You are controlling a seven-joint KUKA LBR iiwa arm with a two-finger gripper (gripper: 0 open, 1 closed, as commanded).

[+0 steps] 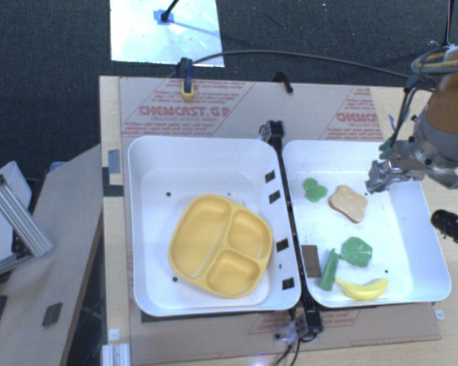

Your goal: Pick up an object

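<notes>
The right bin [420, 204] holds several toy foods: a green broccoli piece [314, 190], a tan bread slice [348, 203], a green leafy piece [356, 251], a green cucumber stick [329, 270], a brown bar [311, 261] and a yellow banana [363, 288]. My gripper [378, 177] hangs over the bin's far right part, just right of and above the bread slice. Nothing shows between its fingers.
The left bin [149, 197] holds a yellow compartment tray [220, 245]. A black divider with clips [284, 212] runs between the bins. A cable arcs across the back of the bench. An aluminium bar [15, 212] lies off the bench at left.
</notes>
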